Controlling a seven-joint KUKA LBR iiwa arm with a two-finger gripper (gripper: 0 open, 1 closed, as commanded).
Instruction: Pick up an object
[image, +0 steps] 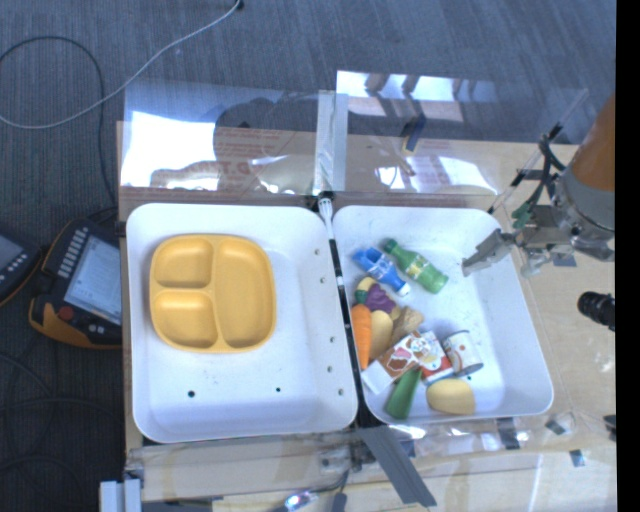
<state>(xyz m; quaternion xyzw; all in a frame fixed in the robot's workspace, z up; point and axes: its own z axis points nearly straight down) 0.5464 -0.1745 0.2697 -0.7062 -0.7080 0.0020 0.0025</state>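
The object to pick is not fixed by the task, so any piece of the toy food heaped in the right bin (530, 330) will do. The green bottle (417, 267) looks the likeliest — it lies on its side at the top of the pile, with bare bin floor on its right, nearest the arm. I judge it light, stiff plastic, smooth and somewhat slippery; being round, it could roll or squirt out of a pinch, so the hold should go across the middle of its body, fingers on either side of its long axis. The blue item (380, 266) lies just beside it on the left. Lower down, the carrot (362, 335), the small can (463, 353), the yellow piece (451, 397) and a flat printed packet (411, 356) crowd together and touch, which would make a clean grasp harder.

The gripper (484, 254) hangs over the right bin's upper right part, near its far rim, to the right of the green bottle and apart from it. Whether its fingers are spread or closed I cannot tell; nothing shows between them.

The left bin (300, 400) holds a yellow divided plate (212, 292).
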